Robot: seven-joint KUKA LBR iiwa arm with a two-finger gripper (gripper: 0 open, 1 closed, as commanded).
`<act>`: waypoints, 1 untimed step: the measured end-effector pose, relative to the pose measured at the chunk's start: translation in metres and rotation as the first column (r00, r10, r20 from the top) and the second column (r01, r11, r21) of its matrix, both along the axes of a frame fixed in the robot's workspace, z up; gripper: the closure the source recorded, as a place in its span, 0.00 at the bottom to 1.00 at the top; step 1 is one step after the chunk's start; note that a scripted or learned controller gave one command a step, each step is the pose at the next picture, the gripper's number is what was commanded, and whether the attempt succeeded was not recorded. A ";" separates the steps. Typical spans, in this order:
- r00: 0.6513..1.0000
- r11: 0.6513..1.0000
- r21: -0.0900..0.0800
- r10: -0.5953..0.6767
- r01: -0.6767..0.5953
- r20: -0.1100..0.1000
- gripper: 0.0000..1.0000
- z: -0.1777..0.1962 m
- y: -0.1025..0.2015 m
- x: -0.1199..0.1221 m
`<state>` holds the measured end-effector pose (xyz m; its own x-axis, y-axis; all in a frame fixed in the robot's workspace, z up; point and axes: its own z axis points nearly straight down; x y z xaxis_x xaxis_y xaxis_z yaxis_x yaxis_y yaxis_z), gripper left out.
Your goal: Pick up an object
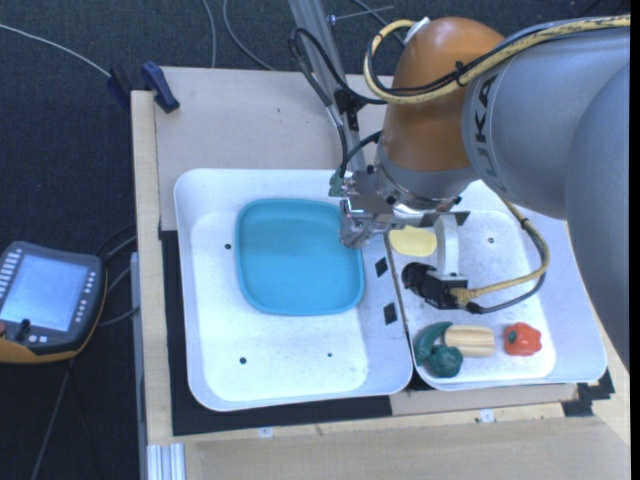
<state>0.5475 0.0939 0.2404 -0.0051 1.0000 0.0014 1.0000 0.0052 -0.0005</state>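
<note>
1. Dark carpet strewn with cables is surrounding the pale wooden bench (250, 118), which is carrying two shallow white bins.
2. Reaching in from the right, the grey arm with its orange band (440, 88) is hanging over the divide between them.
3. Lying in the left bin (290, 368) is a turquoise plastic tray (295, 258), its long axis running toward the bench's front edge.
4. Its right rim is sitting just beside the gripper (355, 230), slightly leftward; how the gripper is set, I cannot tell.
5. Resting in the right bin (570, 338) are a yellow piece (412, 241), green toy (438, 350), tan block (470, 341) and red pepper (521, 339).
</note>
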 end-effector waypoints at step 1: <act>1.000 1.000 -0.001 -0.005 0.005 0.000 1.00 0.001 0.000 -0.008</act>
